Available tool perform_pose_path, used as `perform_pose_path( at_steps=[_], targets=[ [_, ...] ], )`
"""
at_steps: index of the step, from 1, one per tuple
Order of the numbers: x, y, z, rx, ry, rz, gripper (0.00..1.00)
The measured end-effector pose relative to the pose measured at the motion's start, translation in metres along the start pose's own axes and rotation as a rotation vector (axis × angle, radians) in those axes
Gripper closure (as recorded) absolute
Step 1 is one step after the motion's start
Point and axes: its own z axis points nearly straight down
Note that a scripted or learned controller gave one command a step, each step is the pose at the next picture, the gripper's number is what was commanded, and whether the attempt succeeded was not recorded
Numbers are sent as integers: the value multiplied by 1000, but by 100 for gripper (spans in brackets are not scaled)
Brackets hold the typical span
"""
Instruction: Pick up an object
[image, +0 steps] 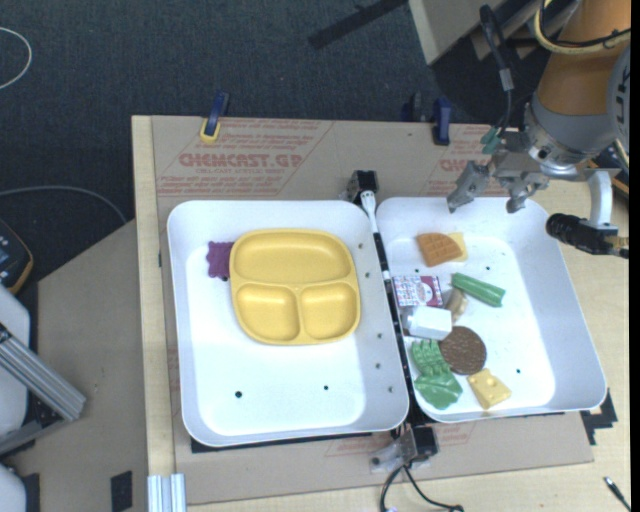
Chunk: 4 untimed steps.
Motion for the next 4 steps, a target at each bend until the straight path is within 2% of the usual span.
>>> perform_pose_path(
  at_steps=[1,2,4],
  targets=[
    [0,2,-8,-14,-2,-2,0],
    [4,10,52,-8,-1,-4,0],
    [1,4,151,-7,0,-2,0]
  ],
)
